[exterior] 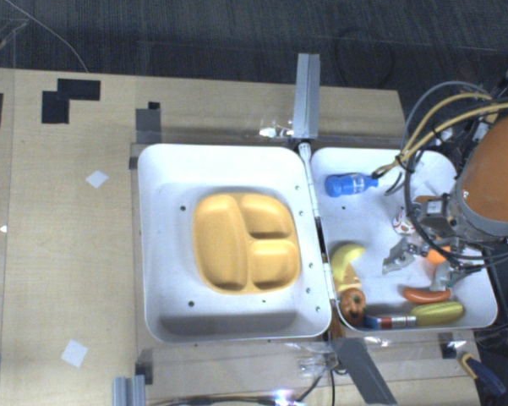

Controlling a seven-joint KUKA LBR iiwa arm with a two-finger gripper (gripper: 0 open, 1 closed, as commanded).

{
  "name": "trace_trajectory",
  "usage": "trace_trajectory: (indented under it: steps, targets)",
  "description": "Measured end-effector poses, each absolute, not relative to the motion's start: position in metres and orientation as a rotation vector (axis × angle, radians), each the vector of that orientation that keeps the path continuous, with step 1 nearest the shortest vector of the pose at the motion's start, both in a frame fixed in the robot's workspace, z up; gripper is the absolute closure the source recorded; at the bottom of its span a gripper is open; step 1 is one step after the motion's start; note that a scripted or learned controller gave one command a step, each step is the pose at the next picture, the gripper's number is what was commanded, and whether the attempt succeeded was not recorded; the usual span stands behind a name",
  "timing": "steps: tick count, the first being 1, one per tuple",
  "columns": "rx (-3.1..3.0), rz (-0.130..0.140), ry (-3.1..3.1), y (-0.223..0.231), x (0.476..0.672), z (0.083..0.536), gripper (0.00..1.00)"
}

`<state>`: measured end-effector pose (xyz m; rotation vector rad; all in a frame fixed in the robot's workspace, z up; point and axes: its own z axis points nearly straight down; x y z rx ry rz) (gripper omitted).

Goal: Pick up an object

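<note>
Camera view: hand (416,256) above right bin (368,218), near banana (345,262), sausage (425,294).

Smooth glossy yellow plastic tray (243,242); matt white plastic bins (165,227); pale wood-grain surface (59,252); translucent blue plastic bottle (348,184); brushed metal post (306,96).

In the right bin (380,163) bare floor lies between the blue bottle (348,183) by the far wall and the banana (345,260), while toys crowd the near wall and the yellow tray (243,242) fills the middle of the left bin (165,227).
</note>
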<state>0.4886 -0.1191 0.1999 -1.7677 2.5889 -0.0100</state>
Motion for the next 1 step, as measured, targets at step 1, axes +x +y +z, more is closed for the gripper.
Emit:
trace_trajectory:
  steps: [1]
  targets:
    - [-2.067, -0.001, 2.358, -0.1109, 0.5699, 0.1376, 0.00]
